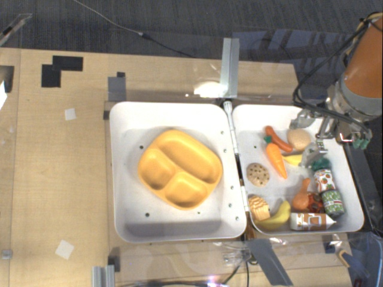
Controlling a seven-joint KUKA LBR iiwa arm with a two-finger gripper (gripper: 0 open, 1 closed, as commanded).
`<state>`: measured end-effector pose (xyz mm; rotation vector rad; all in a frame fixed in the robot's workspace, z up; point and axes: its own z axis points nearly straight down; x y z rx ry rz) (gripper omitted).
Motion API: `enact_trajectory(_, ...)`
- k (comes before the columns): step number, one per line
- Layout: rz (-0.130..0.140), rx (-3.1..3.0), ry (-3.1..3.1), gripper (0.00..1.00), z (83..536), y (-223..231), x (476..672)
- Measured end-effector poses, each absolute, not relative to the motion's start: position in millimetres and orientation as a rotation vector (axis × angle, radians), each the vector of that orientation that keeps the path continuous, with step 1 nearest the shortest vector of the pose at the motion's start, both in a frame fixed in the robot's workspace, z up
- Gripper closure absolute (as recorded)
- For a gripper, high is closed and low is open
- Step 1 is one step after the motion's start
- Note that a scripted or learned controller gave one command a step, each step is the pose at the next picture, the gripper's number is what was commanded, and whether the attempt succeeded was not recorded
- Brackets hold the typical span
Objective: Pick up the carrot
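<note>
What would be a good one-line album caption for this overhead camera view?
Robot gripper hovers over the right bin of toy food beside the carrot; a yellow divided plate sits in the left bin.

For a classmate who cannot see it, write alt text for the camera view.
The carrot lies among toy foods in the right bin, beside a cookie and above a banana. The gripper hangs over that bin. The left bin holds a yellow divided plate.

From my feed, a pale wood desk (54, 178) with black square markings (60, 69), dark grey carpet floor (179, 11) beyond, thin cable (108, 20) trailing across it
</note>
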<state>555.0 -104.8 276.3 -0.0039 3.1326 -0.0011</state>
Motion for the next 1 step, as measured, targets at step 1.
enact_trajectory(1, 0.001, -0.088, 3.139, 0.0, 179.7, -118.1, 542.0)
